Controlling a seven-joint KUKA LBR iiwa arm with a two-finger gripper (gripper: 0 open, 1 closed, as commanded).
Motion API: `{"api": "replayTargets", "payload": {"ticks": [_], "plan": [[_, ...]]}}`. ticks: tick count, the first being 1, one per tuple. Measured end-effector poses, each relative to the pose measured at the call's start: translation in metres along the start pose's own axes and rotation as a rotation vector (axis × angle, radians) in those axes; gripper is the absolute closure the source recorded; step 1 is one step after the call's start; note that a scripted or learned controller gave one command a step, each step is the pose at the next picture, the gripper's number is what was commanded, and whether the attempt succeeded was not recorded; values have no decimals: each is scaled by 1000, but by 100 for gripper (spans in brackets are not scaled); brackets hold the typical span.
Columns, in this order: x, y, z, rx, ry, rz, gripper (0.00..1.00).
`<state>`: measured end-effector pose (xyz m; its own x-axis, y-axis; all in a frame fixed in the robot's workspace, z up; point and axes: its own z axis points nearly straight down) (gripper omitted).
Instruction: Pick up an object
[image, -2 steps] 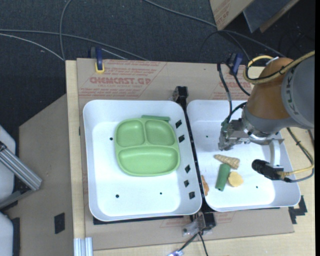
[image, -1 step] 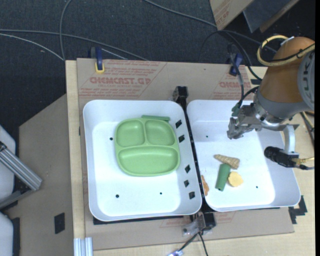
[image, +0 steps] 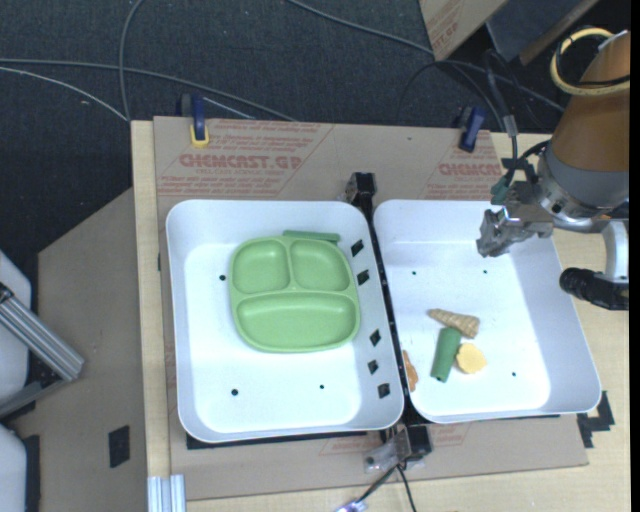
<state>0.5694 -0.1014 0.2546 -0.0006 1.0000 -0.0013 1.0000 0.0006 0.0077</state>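
We saw the green cylinder (image: 444, 354) in the right bin (image: 560, 330), between a cone (image: 456, 321) and a yellow piece (image: 470, 360), well below the gripper (image: 493, 240) (probably light, stiff; grasp mid-length).

My arm (image: 592, 130) comes in from the upper right of the camera view. The orange band sits at the top right corner, with the grey wrist section directly below it. The wrist angles down and to the left. A black fitting sticks out on the right side, lower than the wrist. Gripper (image: 493, 240) hangs at the left end of the wrist, pointing down, metal hardware and cabling bunched above it. Nothing visible between its tips. At this angle I can't resolve how the tips are set.
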Motion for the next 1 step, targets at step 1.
{"api": "replayTargets", "payload": {"ticks": [1], "plan": [[0,1,-16,4,1,0,100]]}}
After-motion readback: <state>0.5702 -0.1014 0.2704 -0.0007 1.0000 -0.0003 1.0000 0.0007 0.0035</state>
